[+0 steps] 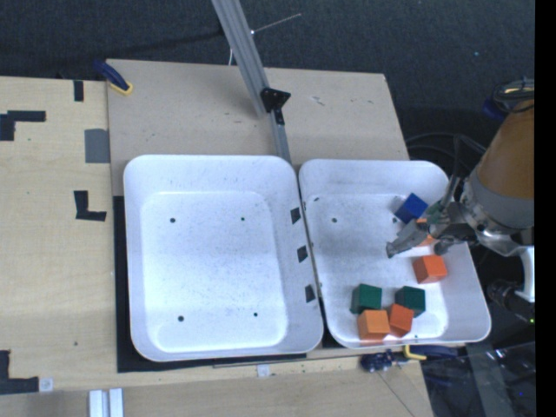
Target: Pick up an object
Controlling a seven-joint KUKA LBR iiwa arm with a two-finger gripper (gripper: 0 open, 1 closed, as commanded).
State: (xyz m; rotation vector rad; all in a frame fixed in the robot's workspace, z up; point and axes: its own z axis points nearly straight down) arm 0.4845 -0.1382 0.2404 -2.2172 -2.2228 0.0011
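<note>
The end effector (pixel 415 240), dull grey metal, hangs inside the right bin (pixel 347 189) with its two fingers spread apart and nothing between them. A blue block (pixel 411 207) lies just behind it and an orange block (pixel 429 269) just in front. Near the front wall cluster two dark green cubes (pixel 367 297) (pixel 410 299) and two orange cubes (pixel 374 323) (pixel 400 318). The left bin (pixel 139 233), smooth speckled white plastic with rounded corners, sits on the pale wooden counter (pixel 52 233).
</note>
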